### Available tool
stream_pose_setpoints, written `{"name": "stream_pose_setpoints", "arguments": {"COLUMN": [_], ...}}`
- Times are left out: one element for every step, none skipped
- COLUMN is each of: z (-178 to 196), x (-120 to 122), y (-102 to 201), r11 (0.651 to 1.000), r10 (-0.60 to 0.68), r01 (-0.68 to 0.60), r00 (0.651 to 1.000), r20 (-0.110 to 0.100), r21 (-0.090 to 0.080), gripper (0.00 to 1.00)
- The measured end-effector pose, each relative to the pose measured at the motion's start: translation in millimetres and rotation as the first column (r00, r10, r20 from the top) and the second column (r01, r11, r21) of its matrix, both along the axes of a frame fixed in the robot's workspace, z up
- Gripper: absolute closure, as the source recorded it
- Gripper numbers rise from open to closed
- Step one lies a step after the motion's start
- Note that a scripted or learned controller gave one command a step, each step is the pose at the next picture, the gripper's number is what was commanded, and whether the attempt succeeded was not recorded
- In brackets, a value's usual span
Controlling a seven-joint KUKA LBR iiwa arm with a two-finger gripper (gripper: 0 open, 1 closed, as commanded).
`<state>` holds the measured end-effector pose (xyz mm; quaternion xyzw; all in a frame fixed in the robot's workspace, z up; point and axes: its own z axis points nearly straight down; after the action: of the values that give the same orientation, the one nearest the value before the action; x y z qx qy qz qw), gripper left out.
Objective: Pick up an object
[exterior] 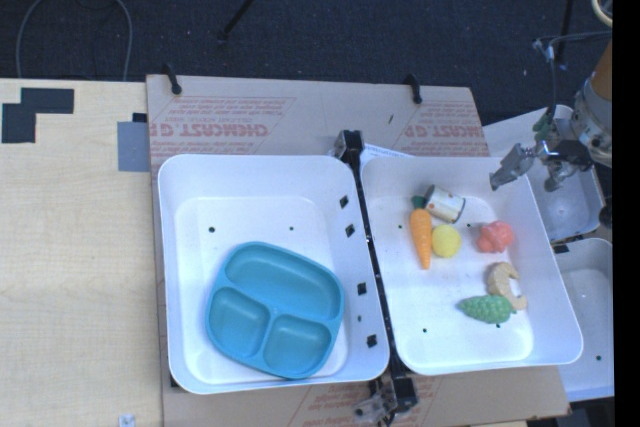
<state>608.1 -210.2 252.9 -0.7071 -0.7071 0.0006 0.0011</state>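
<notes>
Tool (528, 167) fingers spread apart, gripping nothing, we are hovering at two o'clock of the right white bin (560, 335); next we judge descending toward the pink lumpy toy (494, 236).

This is a robotics lab. Two white bins (190, 185) sit side by side on a sheet of printed cardboard (300, 120) over a pale wooden tabletop (70, 265). Behind the cardboard, loose cables (75, 0) trail across dark carpet (400, 5).
</notes>
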Motion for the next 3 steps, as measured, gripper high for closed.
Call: {"name": "stream_pose_setpoints", "arguments": {"z": [-59.2,-118.7,-166.1], "x": [-8.1,-14.9,-14.3], "y": [-1.0,5.5,6.2], "r11": [1.0,1.0,1.0], "r10": [0.0,0.001,-0.001], "r01": [0.0,-0.001,0.001], "r00": [1.0,1.0,1.0], "r20": [-0.003,-0.003,0.001], "r21": [0.0,0.0,-0.001], "gripper": [0.0,0.0,0.0]}}
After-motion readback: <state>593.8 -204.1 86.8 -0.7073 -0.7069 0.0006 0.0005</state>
